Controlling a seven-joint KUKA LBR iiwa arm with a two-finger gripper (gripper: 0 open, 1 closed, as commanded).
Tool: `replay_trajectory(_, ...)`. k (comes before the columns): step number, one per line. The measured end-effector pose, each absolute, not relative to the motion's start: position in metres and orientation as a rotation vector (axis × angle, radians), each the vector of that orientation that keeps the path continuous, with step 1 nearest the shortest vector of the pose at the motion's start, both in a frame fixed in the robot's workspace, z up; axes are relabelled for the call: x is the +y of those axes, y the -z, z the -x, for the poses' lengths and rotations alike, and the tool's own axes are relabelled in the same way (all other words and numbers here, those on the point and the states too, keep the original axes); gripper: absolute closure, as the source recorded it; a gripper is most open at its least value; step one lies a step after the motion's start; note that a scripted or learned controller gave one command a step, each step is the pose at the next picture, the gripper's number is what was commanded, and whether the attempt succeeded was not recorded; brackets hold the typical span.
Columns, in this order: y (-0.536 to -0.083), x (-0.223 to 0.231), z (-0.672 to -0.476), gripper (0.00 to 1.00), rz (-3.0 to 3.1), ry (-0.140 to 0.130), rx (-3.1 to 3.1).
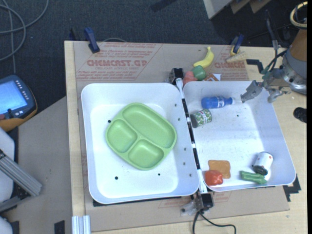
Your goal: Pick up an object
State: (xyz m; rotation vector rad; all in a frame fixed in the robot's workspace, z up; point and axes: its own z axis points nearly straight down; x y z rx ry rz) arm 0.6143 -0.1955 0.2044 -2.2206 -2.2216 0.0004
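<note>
Pincer (261, 90): grey two-finger unit on the arm entering from the right, poised over the far right edge of the right shallow white plastic bin (275, 130). Fingers spread wide, nothing between them; the stance suits an approach, not a carry.

Nearest item: blue plastic bottle (216, 102), lying on its side just to the pincer's left, apart from it. Judged the likeliest pick, being closest and clear of its neighbours.

Next: small green-labelled can (201, 117), on its side, farther left and nearer the camera, close to the bin's dividing wall.

Well toward the camera from the pincer, along the bin's near edge: white and black cylindrical object (263, 163); green pod-shaped toy (252, 177) just beside it; red toy (213, 178) touching an orange flat piece (220, 166).

Beyond the bin, left of the pincer on the brown board surface (122, 62): yellow toy banana (205, 59), green and red toy pieces (199, 72).

Farthest left: second white bin (95, 130) holding a green divided plastic plate (141, 135), lying flat.
</note>
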Motion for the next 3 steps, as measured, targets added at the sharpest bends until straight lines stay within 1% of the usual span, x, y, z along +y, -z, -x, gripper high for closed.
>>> replay_trajectory(1, -0.099, -0.217, -0.664, 0.00, 2.216, 0.007, -2.222)
replay_trajectory(2, -0.093, -0.218, -0.670, 0.00, 2.207, 0.010, -2.215)
replay_trajectory(3, -0.090, -0.134, -0.669, 0.00, 2.221, 0.010, -2.227)
